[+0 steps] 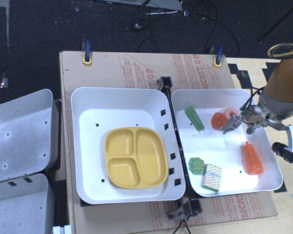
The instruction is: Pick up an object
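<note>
In the right bin (pixel 219 99) lie a green stick-shaped piece (pixel 194 118), a red round object (pixel 218 120) with a pink bit beside it, an orange carrot-like piece (pixel 252 158), a green knobbly piece (pixel 197 165) and a small patterned box (pixel 212 177). My gripper (pixel 239 126) hangs over the bin's right half, just right of the red round object and above the orange piece. Its fingers stand open and nothing sits between them.
The left bin (pixel 88 130) holds a yellow divided plate (pixel 136 157). A black ridge (pixel 175 130) separates the two bins. The arm's grey body and orange band (pixel 283 84) reach in over the right bin's far right rim. Clamps hold the board's back edge.
</note>
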Motion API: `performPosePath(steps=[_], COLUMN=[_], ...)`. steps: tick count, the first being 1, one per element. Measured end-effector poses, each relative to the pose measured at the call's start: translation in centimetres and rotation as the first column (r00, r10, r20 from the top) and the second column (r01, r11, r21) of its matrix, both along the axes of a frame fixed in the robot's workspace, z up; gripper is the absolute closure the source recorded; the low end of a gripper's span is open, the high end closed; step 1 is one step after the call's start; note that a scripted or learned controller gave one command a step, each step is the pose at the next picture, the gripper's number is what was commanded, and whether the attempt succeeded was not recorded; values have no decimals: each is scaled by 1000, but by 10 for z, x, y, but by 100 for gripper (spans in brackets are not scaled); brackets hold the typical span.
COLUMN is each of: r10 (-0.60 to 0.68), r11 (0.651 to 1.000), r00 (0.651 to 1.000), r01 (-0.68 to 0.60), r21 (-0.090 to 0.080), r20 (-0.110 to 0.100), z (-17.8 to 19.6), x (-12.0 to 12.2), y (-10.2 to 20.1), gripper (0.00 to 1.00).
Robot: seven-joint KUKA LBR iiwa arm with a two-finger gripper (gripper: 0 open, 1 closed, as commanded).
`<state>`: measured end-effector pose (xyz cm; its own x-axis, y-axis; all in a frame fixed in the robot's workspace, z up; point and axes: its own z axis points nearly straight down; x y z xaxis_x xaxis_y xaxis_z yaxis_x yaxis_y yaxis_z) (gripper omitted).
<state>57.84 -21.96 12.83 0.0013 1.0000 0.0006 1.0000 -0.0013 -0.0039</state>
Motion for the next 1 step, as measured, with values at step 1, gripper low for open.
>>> performPosePath(steps=[1], r10=[1], r11=[1000], r00=[1000], r01=[-1], r21=[-2], r20=[6], z=[13], x=[2], y=[0], gripper=[100])
